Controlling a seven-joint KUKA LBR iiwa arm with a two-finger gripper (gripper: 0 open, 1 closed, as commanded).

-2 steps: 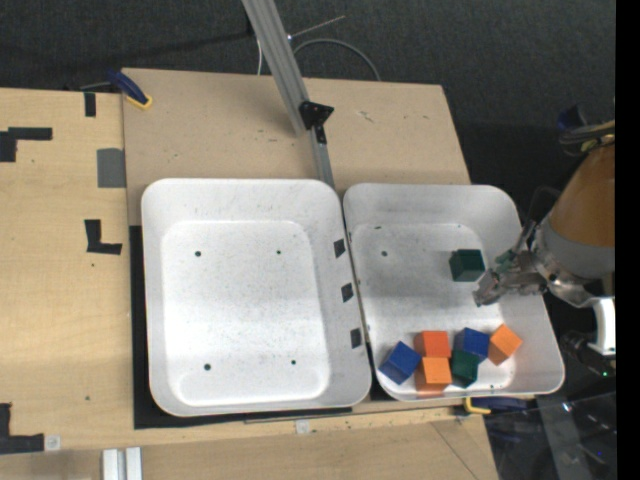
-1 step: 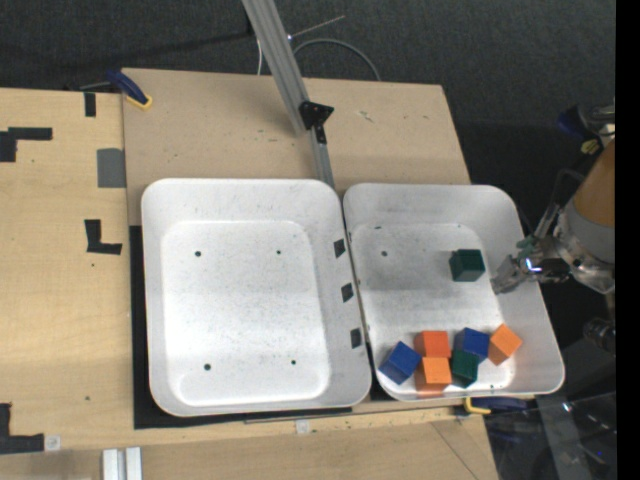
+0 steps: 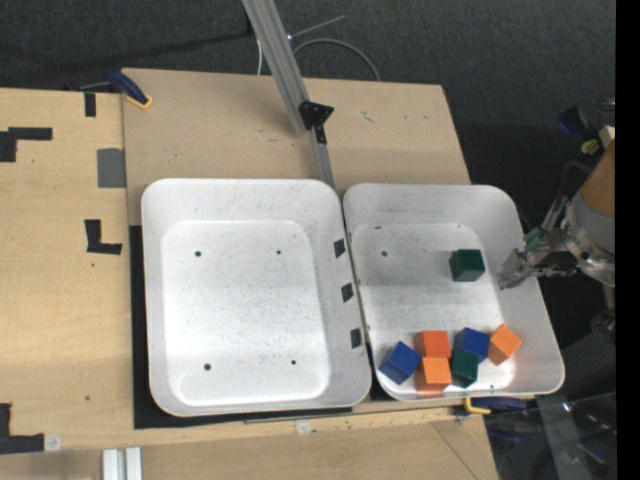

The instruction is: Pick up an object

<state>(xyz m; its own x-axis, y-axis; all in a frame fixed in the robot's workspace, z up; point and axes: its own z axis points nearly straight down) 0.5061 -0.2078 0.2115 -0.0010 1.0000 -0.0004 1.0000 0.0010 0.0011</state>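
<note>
A small dark green cube-like block [image 3: 466,264] sits alone in the right shallow white bin [image 3: 415,200], roughly square with no clear long axis, its edges nearly parallel to the bin walls. At its 6 o'clock, blue, orange and green blocks [image 3: 451,355] cluster against the near wall. At its 3 o'clock the gripper [image 3: 520,265] hovers over the bin rim, its state indiscernible.

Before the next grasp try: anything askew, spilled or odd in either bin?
Nothing spilled or damaged. One dark green block sits alone mid-bin in the right bin, apart from the orange, blue and green blocks crowded in its near corner. The tool is at that bin's right rim.
</note>
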